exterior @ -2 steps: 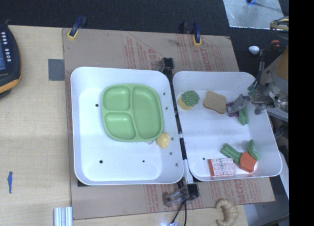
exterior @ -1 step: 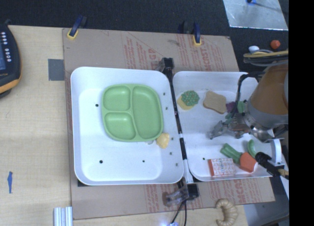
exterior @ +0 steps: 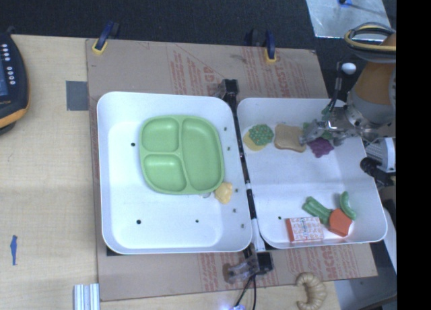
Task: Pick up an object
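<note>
Purple toy (exterior: 322,145) lies just under the pincer (exterior: 328,129) (right bin)

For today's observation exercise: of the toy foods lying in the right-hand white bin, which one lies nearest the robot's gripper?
The small purple grape-like toy, right at the gripper near the bin's far edge. The tan toast-shaped slice lies further left; the orange carrot toy sits near the front edge.

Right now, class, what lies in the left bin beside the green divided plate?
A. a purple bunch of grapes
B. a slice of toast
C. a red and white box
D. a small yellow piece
D: a small yellow piece touches the green divided plate's lower right edge in the left bin.
</note>
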